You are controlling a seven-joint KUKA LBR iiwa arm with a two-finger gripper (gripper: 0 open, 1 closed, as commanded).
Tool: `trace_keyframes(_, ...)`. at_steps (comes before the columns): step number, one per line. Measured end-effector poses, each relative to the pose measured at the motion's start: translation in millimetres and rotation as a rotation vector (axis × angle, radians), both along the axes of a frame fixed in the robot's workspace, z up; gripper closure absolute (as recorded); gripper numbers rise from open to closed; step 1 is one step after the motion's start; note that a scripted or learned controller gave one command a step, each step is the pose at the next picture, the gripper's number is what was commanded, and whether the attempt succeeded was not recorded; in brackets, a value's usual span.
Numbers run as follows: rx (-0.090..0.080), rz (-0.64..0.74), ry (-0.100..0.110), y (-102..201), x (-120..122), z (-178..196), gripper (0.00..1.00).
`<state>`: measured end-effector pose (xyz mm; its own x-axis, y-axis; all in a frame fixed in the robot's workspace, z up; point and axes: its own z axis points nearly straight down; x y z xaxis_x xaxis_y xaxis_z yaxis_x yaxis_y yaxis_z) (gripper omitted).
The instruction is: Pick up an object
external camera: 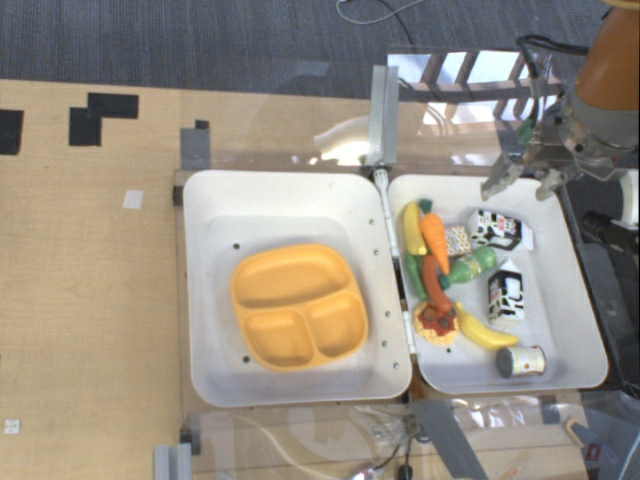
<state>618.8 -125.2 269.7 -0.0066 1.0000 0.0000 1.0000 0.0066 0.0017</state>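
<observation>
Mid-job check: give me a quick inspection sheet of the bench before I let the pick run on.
Surface: two white bins side by side; left bin, right bin.
Job's things: in the right bin, carrot, banana, green bottle, can, two black-and-white cartons.
Clutter: yellow divided tray in the left bin.
Grippers: claw open above the right bin's far edge, holding nothing.
Cables: white cable on the carpet.
Surroundings: black markers on the wooden bench.
</observation>
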Motion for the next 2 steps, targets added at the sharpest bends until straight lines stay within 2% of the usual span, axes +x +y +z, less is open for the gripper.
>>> trace_keyframes(1, 0.000, 0.043, -0.001, 41, 2, -110, 0.00)
trace_keyframes(2, -0.001, -0.068, -0.006, 16, -3, 13, 0.00)
